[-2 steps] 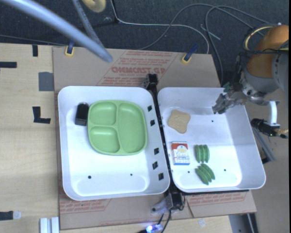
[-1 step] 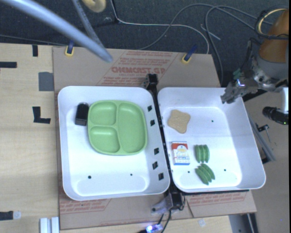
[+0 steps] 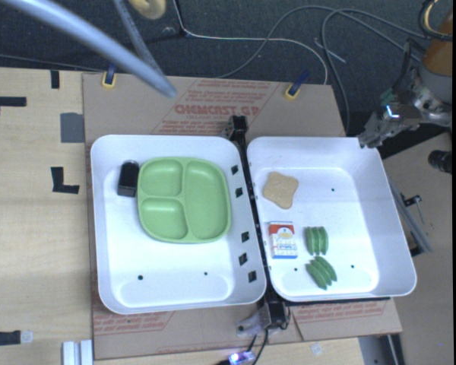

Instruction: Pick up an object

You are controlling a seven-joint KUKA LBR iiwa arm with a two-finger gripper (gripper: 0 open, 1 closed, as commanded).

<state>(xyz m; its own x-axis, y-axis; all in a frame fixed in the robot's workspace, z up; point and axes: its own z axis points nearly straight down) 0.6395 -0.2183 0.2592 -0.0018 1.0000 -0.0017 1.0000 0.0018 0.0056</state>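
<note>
The gripper [image 3: 374,131] hangs at the far right, just outside the far right corner of the right bin [image 3: 380,204]. Its fingers are small and blurred here, so I cannot tell how far open they are, and nothing is seen between them. The arm [image 3: 433,59] rises behind it at the right edge.

In the right bin, a tan slice of bread [image 3: 280,189] lies at the far left part. Nearer, a small red and white carton [image 3: 283,240] lies, and just right of it two green pea pods [image 3: 318,255], one nearer than the other.

The left bin [image 3: 110,272] holds a green divided plate [image 3: 185,199] with a small black object [image 3: 128,179] touching its left edge.
</note>
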